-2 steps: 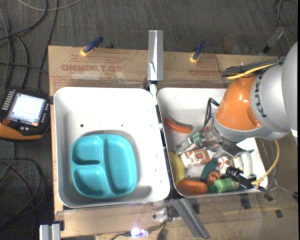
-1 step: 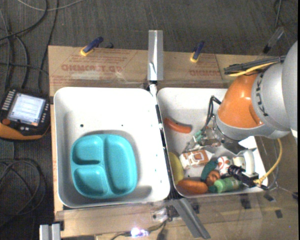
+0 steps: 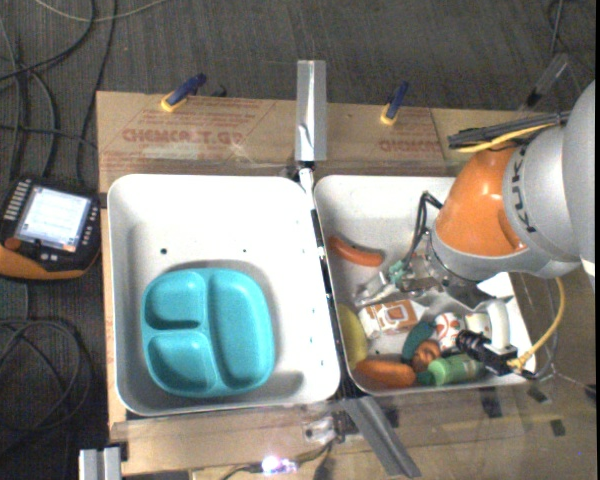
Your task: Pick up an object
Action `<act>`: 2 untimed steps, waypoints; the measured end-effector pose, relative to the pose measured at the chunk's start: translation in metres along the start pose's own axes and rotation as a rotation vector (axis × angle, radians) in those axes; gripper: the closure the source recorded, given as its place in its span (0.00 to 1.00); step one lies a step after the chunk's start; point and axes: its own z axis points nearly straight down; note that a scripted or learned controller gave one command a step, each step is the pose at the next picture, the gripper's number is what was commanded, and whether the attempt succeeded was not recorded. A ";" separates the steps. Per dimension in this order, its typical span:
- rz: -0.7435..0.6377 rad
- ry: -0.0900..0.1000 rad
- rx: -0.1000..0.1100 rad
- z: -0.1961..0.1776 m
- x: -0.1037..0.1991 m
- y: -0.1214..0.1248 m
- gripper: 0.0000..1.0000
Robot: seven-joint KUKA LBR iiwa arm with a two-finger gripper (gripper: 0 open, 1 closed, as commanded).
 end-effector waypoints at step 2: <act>-0.012 0.000 0.003 0.002 -0.006 0.072 1.00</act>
